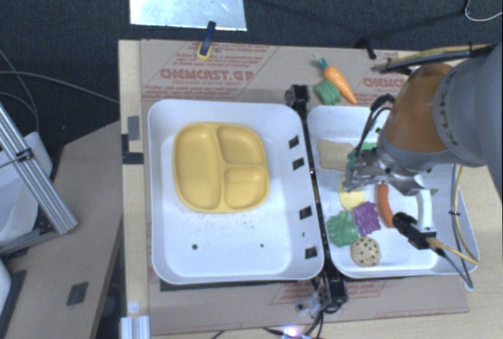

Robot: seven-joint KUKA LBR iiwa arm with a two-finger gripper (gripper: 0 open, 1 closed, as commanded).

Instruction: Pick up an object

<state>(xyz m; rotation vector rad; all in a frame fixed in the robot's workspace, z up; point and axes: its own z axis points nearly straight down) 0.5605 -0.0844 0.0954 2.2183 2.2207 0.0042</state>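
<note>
The gripper (355, 172) is seen low in the right bin (330, 125), just above a small yellow piece (353, 199). Whether it is open or shut cannot be told, since the view there is crowded. An orange sausage-shaped toy (384, 204) is laid just beside it, its long side running up and down the view. A green piece (342, 228), a purple piece (366, 217) and a cookie (365, 252) are found nearby.

Two white bins (236, 251), one yellow divided plate (221, 167), two toy carrots (339, 79), one cookie (365, 252), one purple grape bunch (366, 217), one green leafy piece (342, 228).
</note>
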